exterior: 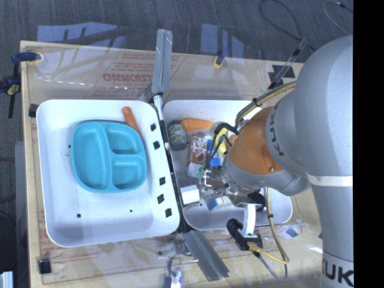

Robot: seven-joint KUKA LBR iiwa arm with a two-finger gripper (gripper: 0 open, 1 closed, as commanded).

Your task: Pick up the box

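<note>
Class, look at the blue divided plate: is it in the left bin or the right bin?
In the left bin. The blue divided plate lies flat on its white floor, an orange carrot touching its upper edge.

Wooden bench [90,71] on dark carpet [90,5]

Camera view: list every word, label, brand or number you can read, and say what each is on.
"KU", white letters cut off at the frame's bottom, on the grey arm.
Red print on the bench's cardboard behind the bins: blurred, not readable.
Print on the packet and the can in the right bin: too small to read.
Blue tray in the left bin: no text.
</note>
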